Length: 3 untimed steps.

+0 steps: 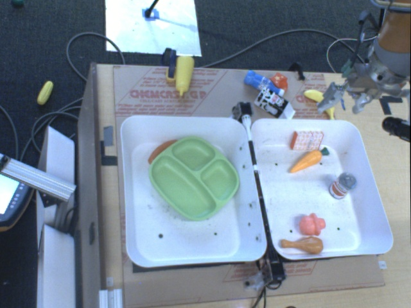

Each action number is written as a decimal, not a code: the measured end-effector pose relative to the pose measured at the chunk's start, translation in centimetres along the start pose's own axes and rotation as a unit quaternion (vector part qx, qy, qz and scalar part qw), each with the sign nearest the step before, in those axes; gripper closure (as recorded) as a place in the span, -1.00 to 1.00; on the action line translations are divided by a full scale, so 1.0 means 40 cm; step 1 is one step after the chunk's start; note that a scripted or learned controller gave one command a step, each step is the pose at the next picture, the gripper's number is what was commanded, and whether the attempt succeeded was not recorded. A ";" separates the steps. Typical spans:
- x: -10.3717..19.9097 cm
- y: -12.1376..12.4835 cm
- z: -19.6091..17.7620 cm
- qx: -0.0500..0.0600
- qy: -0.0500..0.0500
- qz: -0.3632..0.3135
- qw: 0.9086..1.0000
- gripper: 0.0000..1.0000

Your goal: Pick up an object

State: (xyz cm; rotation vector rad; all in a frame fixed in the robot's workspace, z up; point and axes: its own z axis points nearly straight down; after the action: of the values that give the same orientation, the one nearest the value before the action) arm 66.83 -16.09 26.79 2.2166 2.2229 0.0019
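My gripper (345,101) hangs open above the far right corner of the right bin (366,172), with nothing between its fingers. Inside that bin lie an orange carrot (306,161), a pink wafer block (306,139), a small can with a grey lid (340,186), a pink lumpy toy (312,224) and a brown drumstick (304,244). The carrot and wafer are the nearest of these, below and left of the gripper. The left bin (138,223) holds a green divided plate (194,178) with an orange-brown item (159,151) poking out from under its far left edge.
Beyond the bins on the bench lie a yellow bottle (183,73), a blue and red item (263,80), a black and white box (271,101) and a yellow banana (313,96) just left of the gripper. Cables run along the back.
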 end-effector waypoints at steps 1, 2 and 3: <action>0.036 -0.123 0.237 0.001 0.001 0.001 1.000 -1.00; -0.029 -0.030 0.430 0.001 0.000 0.000 1.000 -1.00; -0.109 -0.048 0.184 -0.003 -0.002 0.001 1.000 -1.00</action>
State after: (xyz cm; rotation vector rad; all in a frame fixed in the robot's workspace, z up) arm 64.92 -20.47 19.43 2.2134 2.2174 0.0048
